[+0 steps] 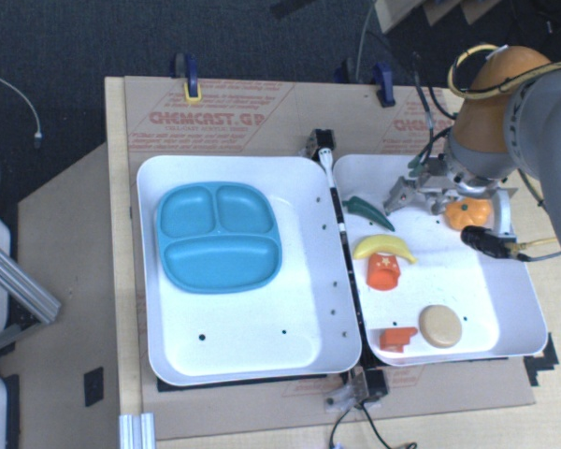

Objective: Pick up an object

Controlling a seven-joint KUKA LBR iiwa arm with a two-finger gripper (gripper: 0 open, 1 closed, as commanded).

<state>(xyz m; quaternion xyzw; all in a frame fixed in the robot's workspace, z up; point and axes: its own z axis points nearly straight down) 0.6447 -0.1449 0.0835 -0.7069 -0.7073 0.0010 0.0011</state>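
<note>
While bent low, pincer hovers.

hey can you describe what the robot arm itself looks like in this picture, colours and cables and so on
The arm is a thick, rounded grey body with a glossy orange band above the wrist. A yellow cable loops over the top of that band. Below it sits a metallic grey gripper assembly, with a black part and thin wires on its right side.

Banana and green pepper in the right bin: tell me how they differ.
The banana is yellow, the green pepper dark green. The banana is thicker and arches with both ends down; the pepper is slimmer and runs on a slant. The banana touches the red toy; the pepper lies nearer the bin divider's upper part. Both are curved toy foods.
</note>
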